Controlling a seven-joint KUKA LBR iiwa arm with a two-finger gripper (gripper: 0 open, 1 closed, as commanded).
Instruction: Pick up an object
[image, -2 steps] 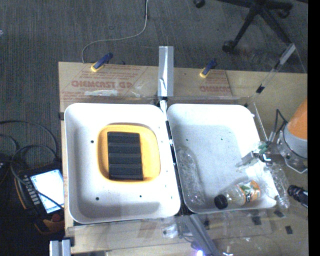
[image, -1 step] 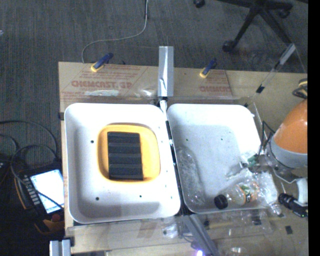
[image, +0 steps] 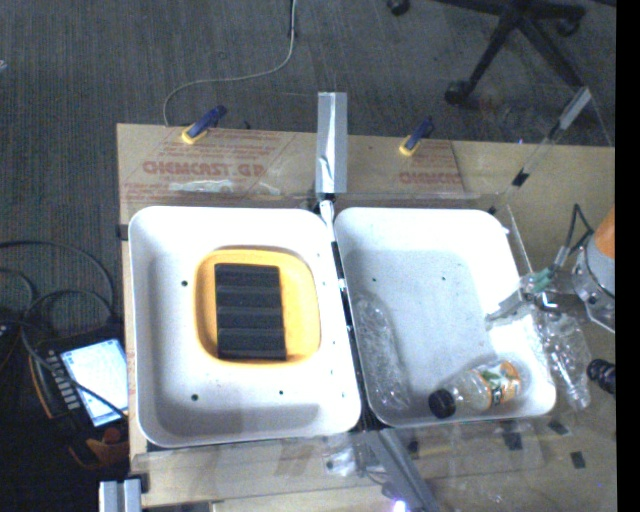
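My gripper (image: 528, 296) hovers over the right rim of the right bin (image: 430, 260), reaching in from the right edge of the view. A small clear bottle with a black cap and an orange label (image: 478, 390) lies on its side in that bin's front right corner, below the gripper. A crumpled clear plastic bottle (image: 376, 345) lies along the bin's left wall. Another clear plastic piece (image: 562, 355) sits by the right rim, just under the wrist; whether the gripper touches it I cannot make out. In the left bin (image: 160, 300) lies a yellow block with a black ridged top (image: 250, 310).
A metal post (image: 330, 150) stands at the back between the bins. Two blue and yellow clamps (image: 204, 122) hold a board behind them. A transparent panel edges the bench on the right. Cables and a tablet (image: 90, 375) lie on the floor at left.
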